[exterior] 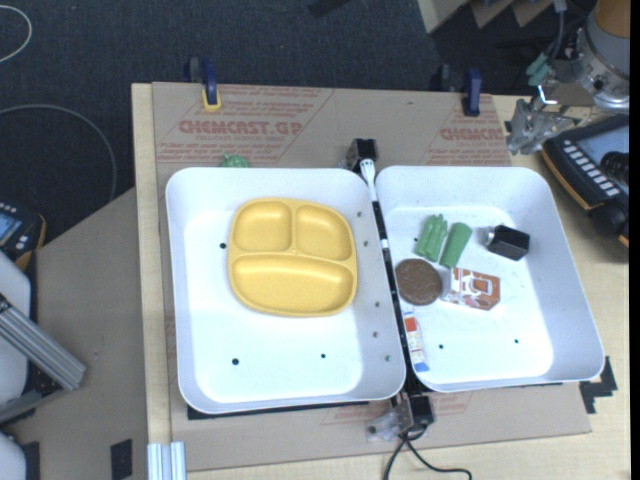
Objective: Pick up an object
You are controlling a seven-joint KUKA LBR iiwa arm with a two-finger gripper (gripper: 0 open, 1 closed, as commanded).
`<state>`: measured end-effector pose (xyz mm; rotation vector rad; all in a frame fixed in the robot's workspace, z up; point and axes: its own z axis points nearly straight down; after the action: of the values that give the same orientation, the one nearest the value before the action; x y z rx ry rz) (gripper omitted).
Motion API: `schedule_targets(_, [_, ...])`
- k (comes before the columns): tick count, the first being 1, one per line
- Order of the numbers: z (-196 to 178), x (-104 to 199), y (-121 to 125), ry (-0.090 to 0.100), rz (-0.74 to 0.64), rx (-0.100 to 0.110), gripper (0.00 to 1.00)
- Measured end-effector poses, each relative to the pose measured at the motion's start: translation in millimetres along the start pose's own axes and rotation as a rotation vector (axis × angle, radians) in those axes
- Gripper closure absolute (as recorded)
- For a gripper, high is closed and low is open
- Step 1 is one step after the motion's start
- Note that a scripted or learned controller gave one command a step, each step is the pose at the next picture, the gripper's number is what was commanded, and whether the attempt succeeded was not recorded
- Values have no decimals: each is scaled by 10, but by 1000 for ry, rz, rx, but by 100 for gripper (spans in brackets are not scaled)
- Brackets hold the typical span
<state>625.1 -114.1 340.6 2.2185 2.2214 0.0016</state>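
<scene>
Objects for picking lie in the right bin point(560, 268), which we see at the right of centre in the frame, pressed edge to edge against the left bin point(200, 308). Near the middle of the right bin we find a pair of green pieces point(443, 238) lying side by side and slanted, a round brown disc point(419, 281) just below them, and a small red and white packet point(472, 288) touching the disc on its right. A small black block point(508, 241) sits to the right of the green pieces, apart from them. Along that bin's left wall, lower down, lies a narrow white wrapper with red and blue marks point(412, 340). In the left bin we see a yellow divided plate point(293, 258), flat in the upper half, with three compartments. At the upper right corner of the frame we see the gripper point(528, 128), hanging above the bench beyond the right bin's far corner, well away from every object; we cannot tell how its fingers stand, and we see nothing in its grasp.
</scene>
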Motion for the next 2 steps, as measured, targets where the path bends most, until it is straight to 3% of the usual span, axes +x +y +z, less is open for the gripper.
schedule_targets(2, [-212,1,14,-3,-1,-7,100])
